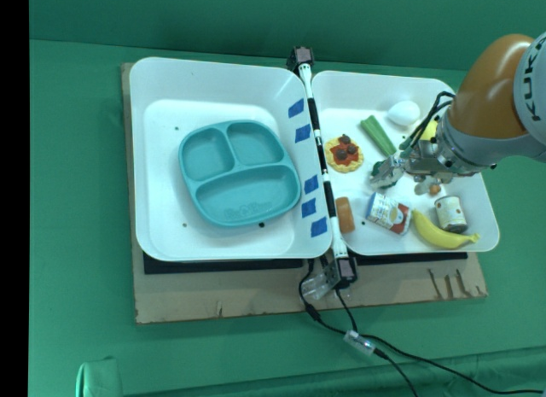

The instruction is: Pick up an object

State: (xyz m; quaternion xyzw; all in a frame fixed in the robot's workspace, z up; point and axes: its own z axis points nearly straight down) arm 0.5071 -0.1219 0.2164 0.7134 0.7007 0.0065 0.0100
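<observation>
The grey arm (503, 96) with its orange band comes in from the right and bends over the right white bin (461, 88). Its gripper (386, 173) hangs low over the middle of this bin, just above a small red and white packet (388, 213). The fingers are too small and blurred, so I cannot tell if they are wide, narrow or holding something.

In the right bin there are several toy foods. A small pizza slice (344, 154) lies near the divider, a green celery stick (377, 135) is beside it, and a white egg (403, 113) is near the far edge. An orange sausage-like piece (344, 214) lies close to the divider, a yellow banana (442, 233) lies at the near edge, and a small can (450, 213) stands just behind the banana.

The left white bin (162, 88) holds 1 teal plate with 3 compartments (240, 172).
</observation>
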